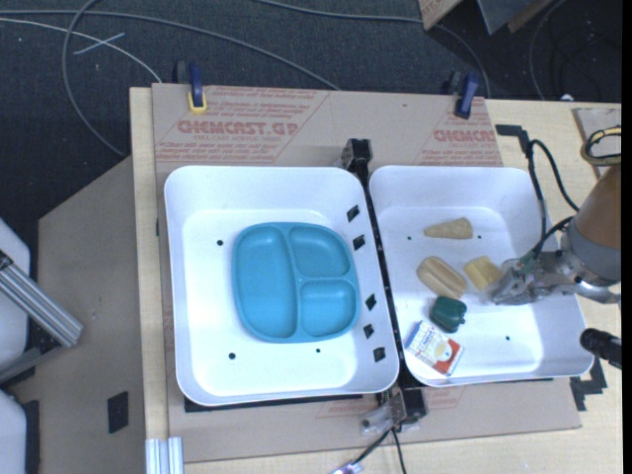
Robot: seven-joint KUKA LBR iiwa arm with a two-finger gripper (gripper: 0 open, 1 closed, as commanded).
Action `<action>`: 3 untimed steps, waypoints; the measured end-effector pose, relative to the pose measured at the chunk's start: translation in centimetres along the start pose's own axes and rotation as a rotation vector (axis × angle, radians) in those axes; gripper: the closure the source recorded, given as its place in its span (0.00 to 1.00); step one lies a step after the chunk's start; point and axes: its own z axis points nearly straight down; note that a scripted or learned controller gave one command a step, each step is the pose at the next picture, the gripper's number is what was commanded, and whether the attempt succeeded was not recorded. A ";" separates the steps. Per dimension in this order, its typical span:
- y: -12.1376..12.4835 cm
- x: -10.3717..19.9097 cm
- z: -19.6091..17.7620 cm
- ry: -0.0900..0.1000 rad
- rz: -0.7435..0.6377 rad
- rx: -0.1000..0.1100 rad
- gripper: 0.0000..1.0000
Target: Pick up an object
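The right bin [513, 181] holds several small objects. A tan wedge [449, 229] lies toward the back, with a tan oblong piece [440, 276] in front of it. A pale yellow block [481, 272] sits just right of the oblong piece. A dark green object [449, 311] rests in front of them, and a red and white packet [434, 349] lies at the bin's front edge. My gripper [515, 284] is low inside the right bin, right beside the yellow block on its right. The arm's grey wrist [592, 255] comes in over the bin's right rim.
The left bin [197, 196] holds a blue divided plate [294, 280]. A black divider with clips [367, 255] runs between the bins. Cables [538, 181] trail over the bench at the right, and blue clamps [197, 87] hold the board at the back.
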 end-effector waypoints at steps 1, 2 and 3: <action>0.0 -0.2 -6.4 -0.005 0.000 -0.006 1.00; 0.5 -0.2 -10.8 -0.005 -0.001 -0.006 1.00; 0.2 -0.3 -17.2 -0.006 -0.001 -0.008 1.00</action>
